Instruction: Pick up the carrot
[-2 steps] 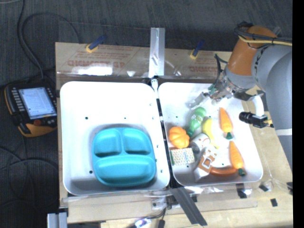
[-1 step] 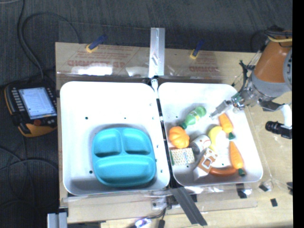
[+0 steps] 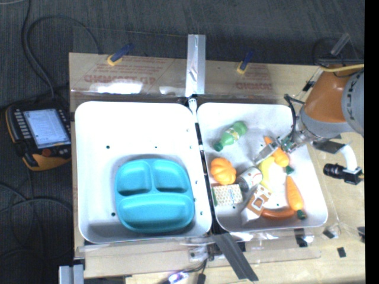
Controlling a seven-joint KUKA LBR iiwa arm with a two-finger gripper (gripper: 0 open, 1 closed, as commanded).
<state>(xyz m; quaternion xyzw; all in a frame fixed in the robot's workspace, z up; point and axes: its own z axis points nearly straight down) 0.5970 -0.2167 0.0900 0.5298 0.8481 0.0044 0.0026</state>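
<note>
The arm (image 3: 331, 102) comes in from the right edge of the frame, orange band showing above the wrist, and leans down over the upper right part of the right bin (image 3: 254, 112). Its gripper (image 3: 283, 145) sits low among the toys there, right by a small yellow and orange piece (image 3: 278, 157). The tip is too small and cluttered for me to make out how the gripper is set.

The carrot (image 3: 294, 194) lies in the lower right of that same bin, close to the right wall, pointing up and down in the frame with a bit of green at its lower end. It is apart from the gripper, lower in the frame.

Around it: a green bottle (image 3: 231, 135) in the upper middle of the bin, a small pumpkin (image 3: 222, 170) by the left wall, a can (image 3: 250, 178) beside it, and a box (image 3: 225, 194) just below the pumpkin.

The left bin (image 3: 95, 129) holds a blue tray (image 3: 155, 195), towards the lower centre of the frame.
</note>
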